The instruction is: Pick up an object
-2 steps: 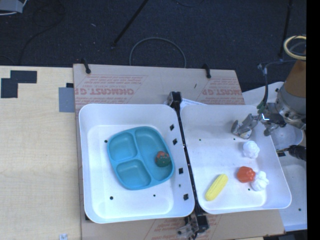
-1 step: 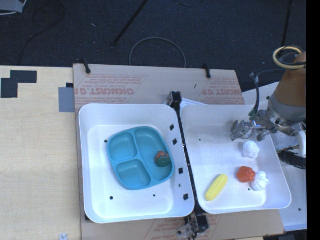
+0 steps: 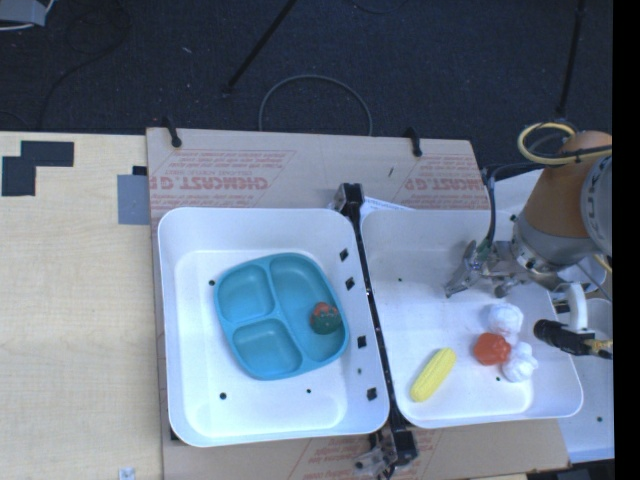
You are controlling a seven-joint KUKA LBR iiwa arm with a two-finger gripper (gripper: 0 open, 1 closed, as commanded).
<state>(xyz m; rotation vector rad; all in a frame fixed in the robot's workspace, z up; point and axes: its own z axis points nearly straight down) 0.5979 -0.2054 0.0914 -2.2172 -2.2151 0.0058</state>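
Note:
In the right bin point(image 3: 420, 248) lie a yellow corn cob point(image 3: 433, 374) near the front, an orange-red ball point(image 3: 491, 348), and two white crumpled pieces, one point(image 3: 504, 317) just behind the ball and one point(image 3: 518, 366) at its front right. My gripper point(image 3: 460, 274) hangs over the middle of the right bin, left of and behind the ball. Its fingers point(image 3: 453, 287) point left, spread apart, with nothing between them. A small green and red object point(image 3: 324, 318) sits in the blue divided plate point(image 3: 262, 348) in the left bin point(image 3: 185, 368).
The grey arm with its orange band point(image 3: 560, 198) comes in over the right bin's right rim. A black divider point(image 3: 365, 308) runs between the two bins. A cardboard sheet point(image 3: 300, 173) lies behind them, and a wooden bench top point(image 3: 70, 318) lies to the left.

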